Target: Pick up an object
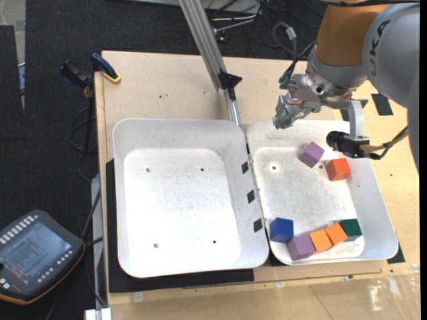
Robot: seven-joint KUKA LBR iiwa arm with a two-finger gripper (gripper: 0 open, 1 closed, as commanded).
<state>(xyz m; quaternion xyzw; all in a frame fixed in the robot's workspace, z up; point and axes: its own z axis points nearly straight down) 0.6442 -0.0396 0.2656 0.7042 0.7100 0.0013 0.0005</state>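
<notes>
I hold the gripper [285, 119] raised over the right bin's [373, 199] far edge, its jaw state impossible to tell; a purple cube [311, 155] lies just below and beside it, likeliest target, apart from other blocks.

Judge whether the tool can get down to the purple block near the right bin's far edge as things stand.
Probably yes. The tool hangs above the right bin, just left of the purple block, which lies apart from the orange block, top uncovered.
</notes>
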